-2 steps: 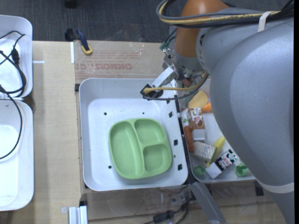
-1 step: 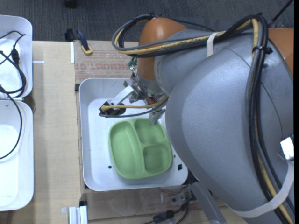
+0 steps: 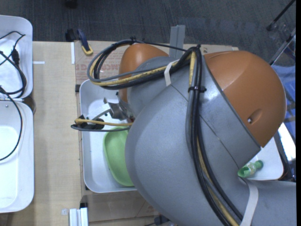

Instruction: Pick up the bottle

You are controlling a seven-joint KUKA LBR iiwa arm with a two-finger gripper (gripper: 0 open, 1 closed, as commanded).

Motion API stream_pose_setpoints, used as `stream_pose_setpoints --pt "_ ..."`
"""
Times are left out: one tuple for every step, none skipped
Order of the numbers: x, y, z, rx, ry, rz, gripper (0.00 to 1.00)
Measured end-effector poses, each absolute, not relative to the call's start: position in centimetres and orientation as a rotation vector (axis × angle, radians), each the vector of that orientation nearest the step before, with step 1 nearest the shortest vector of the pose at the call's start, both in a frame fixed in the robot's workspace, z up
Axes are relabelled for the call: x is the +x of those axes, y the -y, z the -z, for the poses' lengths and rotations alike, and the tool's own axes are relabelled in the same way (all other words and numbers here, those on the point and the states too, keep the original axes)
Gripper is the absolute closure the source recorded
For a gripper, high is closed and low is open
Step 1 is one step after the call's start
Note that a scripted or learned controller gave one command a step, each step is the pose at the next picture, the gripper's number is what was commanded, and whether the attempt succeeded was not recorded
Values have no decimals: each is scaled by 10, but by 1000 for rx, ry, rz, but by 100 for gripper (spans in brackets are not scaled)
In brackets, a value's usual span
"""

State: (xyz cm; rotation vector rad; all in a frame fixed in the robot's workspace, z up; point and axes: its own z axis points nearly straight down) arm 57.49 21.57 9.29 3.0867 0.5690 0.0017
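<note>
You saw the arm (image 3: 188, 140) stretched from the right across the white bin (image 3: 89, 140), so its bulk covered most of the bin's floor. The gripper (image 3: 115, 109) sat low over the bin's ten o'clock corner, cables looped above it; how its jaws stood could not be told. The bottle (image 3: 250, 168), green-capped, lay at four o'clock from the gripper, well apart, peeking past the arm's elbow. A green plate-like thing (image 3: 115, 157) rested at six o'clock below the gripper, partly hidden.
</note>
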Motion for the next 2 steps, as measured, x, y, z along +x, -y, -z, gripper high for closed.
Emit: stream_pose_setpoints --pt "559 -227 -121 3101 -495 4 0" --pt "615 -227 -91 3079 -615 6 0"
